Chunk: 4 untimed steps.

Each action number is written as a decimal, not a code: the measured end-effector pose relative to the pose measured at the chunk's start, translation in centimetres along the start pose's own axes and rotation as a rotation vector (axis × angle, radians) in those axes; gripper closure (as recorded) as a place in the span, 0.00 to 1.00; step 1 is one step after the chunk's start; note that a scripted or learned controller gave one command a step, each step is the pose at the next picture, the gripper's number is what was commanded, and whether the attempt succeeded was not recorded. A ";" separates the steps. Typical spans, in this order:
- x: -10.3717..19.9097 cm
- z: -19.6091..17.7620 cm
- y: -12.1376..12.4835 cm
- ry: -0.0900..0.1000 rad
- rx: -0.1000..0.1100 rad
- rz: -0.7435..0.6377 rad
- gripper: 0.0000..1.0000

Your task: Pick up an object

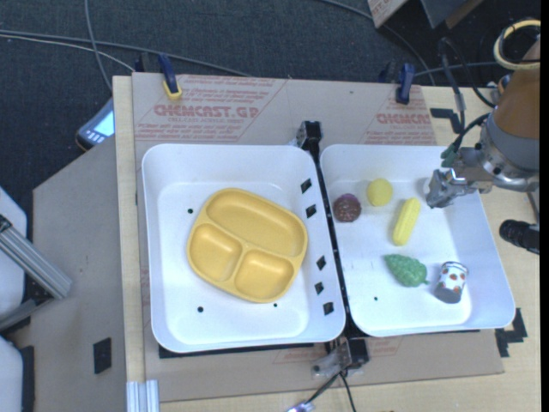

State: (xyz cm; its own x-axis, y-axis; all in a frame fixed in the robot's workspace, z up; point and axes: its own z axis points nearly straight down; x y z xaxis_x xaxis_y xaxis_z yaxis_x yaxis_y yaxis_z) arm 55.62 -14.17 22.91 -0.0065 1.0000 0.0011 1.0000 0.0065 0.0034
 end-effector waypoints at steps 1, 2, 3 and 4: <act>5.0 1.0 0.3 0.002 0.006 0.001 1.00; 10.7 1.2 -0.1 0.002 0.006 0.000 1.00; 15.7 1.9 0.2 0.002 0.007 0.001 1.00; 21.3 2.5 0.9 0.001 0.004 0.000 1.00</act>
